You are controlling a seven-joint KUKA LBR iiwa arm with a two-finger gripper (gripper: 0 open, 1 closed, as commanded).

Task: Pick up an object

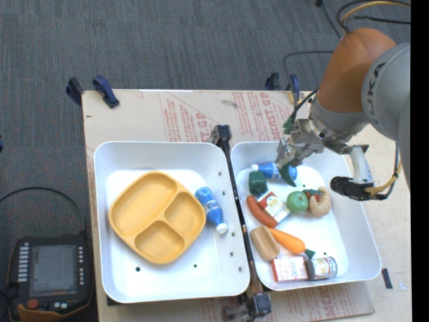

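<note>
Hand low over the right bin's far end, among the toys.
The hand (pixel 292 158) sits at a dark green item (pixel 289 174) beside a blue bottle (pixel 268 171); whether its fingers grip anything cannot be told. The right bin (pixel 365 247) also contains a carrot (pixel 288 240), a green apple (pixel 297 201) and a small jar (pixel 322 267). The left bin (pixel 107 154) holds a yellow divided plate (pixel 156 216).

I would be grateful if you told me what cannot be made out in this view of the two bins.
- Claw: the wrist above hides whether it is open or shut.
- Dark green object beneath the claw: partly covered, so contact is unclear.
- Labels on the small box and jar: too small to read.
- Arm: cut off by the frame's right side.
</note>
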